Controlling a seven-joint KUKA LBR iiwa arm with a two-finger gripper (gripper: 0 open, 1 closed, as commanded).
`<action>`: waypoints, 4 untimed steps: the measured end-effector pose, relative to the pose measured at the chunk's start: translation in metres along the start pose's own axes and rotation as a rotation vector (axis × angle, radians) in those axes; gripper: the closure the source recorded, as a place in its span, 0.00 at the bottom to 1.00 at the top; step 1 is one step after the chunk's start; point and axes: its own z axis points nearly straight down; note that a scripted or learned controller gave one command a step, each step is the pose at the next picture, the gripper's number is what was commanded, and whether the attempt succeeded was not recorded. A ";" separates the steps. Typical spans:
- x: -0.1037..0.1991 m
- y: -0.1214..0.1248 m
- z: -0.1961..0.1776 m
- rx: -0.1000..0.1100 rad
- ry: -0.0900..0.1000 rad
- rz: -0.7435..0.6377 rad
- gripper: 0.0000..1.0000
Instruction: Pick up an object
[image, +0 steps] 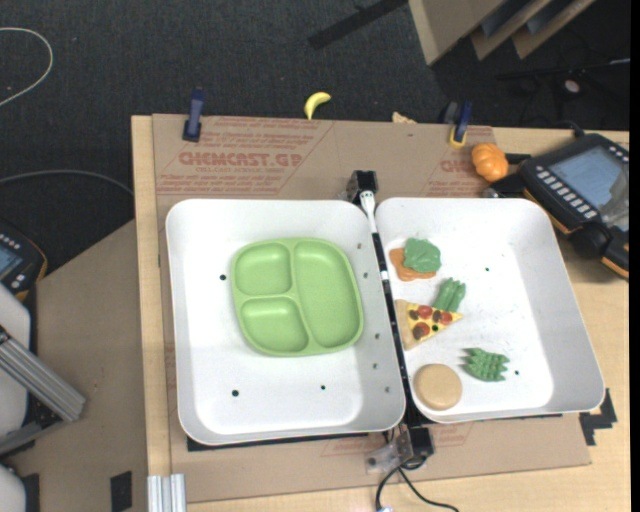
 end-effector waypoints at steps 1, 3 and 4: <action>-0.057 -0.005 0.059 0.018 0.003 0.012 1.00; -0.060 -0.003 0.020 0.002 -0.001 0.002 1.00; -0.101 -0.004 0.067 0.018 0.003 0.011 1.00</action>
